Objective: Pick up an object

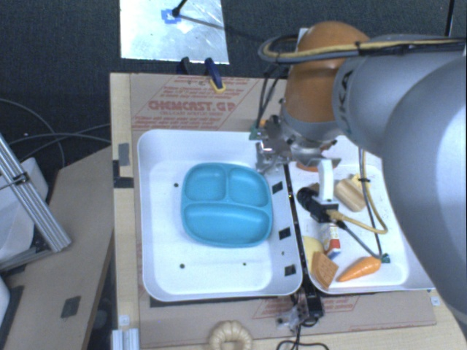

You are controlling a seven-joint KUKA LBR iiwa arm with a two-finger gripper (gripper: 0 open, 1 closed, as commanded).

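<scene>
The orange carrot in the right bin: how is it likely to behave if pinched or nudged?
The carrot looks like a moulded toy, so probably stiff and light. Its rounded, tapered body suggests it would roll in a curve when pushed, and may squirt out of a pinch near the thin end. It lies flat, so tipping seems unlikely.

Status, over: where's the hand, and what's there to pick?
Hand over the divider, far end. Carrot, cracker, block lie in right bin; plate in left bin. Arm overhangs the right bin.

Two bins (159,270) (398,274), one blue plate (226,203), one carrot (359,268), one cracker (323,271)
</scene>
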